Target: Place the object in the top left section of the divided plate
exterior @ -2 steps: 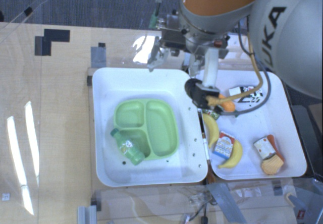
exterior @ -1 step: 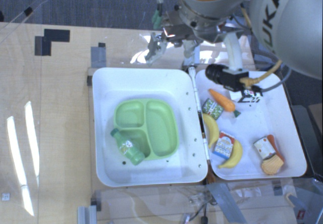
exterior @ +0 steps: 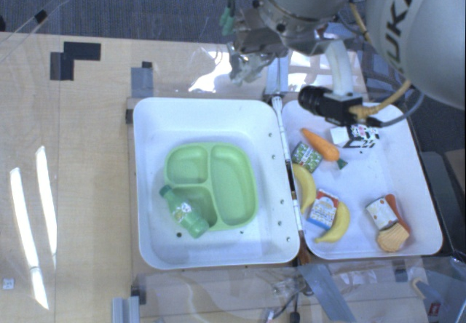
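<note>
"KUKA" on grey arm (exterior: pixel 419 16); other labels unreadable.

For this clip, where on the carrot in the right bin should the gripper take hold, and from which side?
Grip the carrot across its thick orange middle, coming straight down from above. It lies flat and slanted, green tip toward the lower right, so the gripper's fingers should close across its narrow width, at right angles to its length. The green packet sits close on its lower left, so that side looks tight.
</note>
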Robot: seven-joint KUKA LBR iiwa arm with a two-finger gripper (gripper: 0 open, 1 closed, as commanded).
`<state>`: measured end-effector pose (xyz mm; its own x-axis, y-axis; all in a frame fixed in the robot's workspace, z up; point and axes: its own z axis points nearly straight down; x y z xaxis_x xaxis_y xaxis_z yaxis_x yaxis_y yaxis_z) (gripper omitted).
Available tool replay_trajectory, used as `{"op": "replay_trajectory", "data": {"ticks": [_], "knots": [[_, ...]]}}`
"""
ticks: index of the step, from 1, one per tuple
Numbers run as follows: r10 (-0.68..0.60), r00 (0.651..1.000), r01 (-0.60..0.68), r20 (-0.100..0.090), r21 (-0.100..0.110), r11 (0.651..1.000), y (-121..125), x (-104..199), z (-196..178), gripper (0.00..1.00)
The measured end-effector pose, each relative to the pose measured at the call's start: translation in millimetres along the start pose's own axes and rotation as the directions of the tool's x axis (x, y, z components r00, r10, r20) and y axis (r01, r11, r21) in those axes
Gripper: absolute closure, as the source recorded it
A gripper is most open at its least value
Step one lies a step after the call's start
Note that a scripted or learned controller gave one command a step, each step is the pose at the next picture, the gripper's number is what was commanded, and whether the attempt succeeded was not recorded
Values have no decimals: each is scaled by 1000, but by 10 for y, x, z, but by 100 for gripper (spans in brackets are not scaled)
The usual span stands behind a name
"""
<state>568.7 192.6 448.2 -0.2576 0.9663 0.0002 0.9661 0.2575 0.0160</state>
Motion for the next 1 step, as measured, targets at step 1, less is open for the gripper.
{"op": "replay_trajectory", "data": {"ticks": [1], "knots": [[-8,1000,8,0,-8,1000,13,13,-119,100]]}}
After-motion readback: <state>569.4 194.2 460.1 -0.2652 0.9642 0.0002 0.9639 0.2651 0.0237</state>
